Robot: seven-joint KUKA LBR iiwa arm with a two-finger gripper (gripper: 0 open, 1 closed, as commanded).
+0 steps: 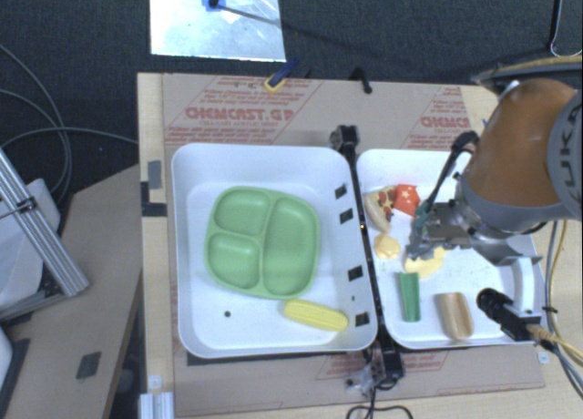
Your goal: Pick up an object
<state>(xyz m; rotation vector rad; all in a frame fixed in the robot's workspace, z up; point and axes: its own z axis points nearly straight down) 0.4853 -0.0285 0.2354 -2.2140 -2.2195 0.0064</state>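
Pale yellow piece (424, 264) lies directly under the claw (420, 246); its grip state is unclear.

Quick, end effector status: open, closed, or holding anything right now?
End effector: down in the right bin over the pale yellow item; open or closed cannot be told, and no object is visibly held.

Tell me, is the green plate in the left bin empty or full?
Empty: the green plate shows bare compartments; the yellow corn lies beside it.
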